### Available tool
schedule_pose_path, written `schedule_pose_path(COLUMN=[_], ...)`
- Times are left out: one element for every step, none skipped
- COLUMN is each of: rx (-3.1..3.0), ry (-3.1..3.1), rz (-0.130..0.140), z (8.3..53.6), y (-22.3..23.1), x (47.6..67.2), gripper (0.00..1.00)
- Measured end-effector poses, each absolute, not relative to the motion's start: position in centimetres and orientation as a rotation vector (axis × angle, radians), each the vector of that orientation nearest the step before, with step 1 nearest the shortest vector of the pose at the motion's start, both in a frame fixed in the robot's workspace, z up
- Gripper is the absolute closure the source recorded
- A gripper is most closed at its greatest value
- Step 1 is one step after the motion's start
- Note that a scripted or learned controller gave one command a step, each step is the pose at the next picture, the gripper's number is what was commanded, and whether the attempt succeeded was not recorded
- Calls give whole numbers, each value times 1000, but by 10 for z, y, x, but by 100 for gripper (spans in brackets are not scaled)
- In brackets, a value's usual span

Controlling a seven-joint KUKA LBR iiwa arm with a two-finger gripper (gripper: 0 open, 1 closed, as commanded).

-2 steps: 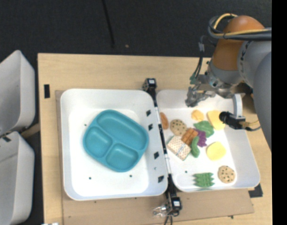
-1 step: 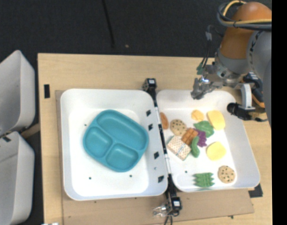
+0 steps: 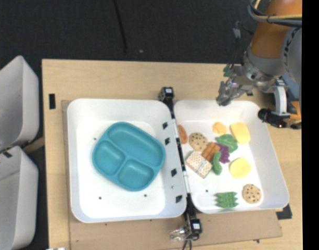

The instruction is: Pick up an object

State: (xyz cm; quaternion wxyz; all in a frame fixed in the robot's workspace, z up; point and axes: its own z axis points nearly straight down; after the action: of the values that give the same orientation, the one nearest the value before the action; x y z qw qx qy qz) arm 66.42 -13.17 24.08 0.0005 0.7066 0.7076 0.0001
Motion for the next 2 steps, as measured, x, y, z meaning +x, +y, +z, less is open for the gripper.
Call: schedule_pose_path(rx=[2218, 2216], ry=[2227, 2229], rz=[-3, -1], z=[249, 256], y=[-84, -31], x=[650, 642], gripper=[100, 100])
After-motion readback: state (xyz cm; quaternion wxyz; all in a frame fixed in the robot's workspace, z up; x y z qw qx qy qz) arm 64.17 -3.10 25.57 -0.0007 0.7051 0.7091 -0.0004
